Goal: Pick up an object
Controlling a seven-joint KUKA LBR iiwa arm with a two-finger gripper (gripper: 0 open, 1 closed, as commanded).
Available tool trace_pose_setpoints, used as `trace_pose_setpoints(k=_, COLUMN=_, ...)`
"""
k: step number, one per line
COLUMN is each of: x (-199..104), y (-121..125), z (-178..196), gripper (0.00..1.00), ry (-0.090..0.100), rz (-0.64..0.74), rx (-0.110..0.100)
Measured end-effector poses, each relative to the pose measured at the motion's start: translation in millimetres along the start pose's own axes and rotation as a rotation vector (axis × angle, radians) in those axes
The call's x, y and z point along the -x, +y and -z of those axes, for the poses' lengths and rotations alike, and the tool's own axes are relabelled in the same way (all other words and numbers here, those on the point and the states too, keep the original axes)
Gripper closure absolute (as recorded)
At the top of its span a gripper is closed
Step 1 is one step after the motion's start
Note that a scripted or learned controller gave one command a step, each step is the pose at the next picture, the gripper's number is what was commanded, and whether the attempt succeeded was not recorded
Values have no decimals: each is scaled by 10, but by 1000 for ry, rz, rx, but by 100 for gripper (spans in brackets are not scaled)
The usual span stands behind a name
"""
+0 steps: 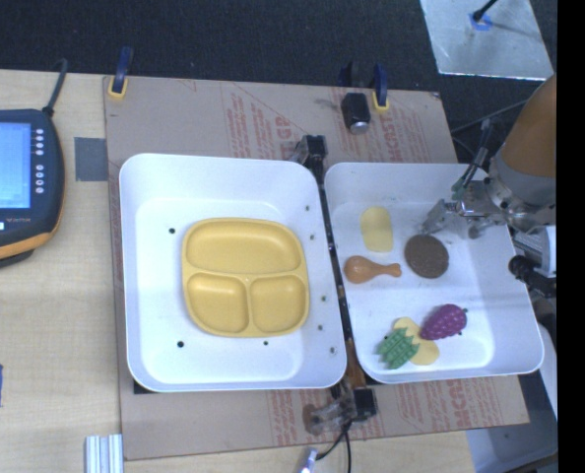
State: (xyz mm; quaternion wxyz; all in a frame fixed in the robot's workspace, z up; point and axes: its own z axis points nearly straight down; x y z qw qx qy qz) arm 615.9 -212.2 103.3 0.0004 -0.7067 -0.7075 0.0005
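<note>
gripper (457, 215) finger state unclear, nothing visibly held | brown disc (426, 256) just below-left, apart

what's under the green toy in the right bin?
The green toy lies on a yellow piece, which sticks out at its upper edge and right side. The part beneath the green toy is covered, so its full shape stays unclear.

Teach pendant (12, 187) at left, blue clamps (121, 71), grey tape patch (92, 159)

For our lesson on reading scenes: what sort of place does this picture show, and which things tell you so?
Probably a robotics lab bench: two white bins clamped to cardboard, toy food such as a drumstick, and a control pendant alongside.
</note>
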Motion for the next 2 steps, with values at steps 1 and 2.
trace_pose_setpoints(k=1, x=-428, y=-341, z=-120, gripper=0, ry=0, rz=5, rx=-3)
trace_pose_setpoints(k=2, x=-12, y=60, z=-111, gripper=0, ry=0, rz=2, rx=0)
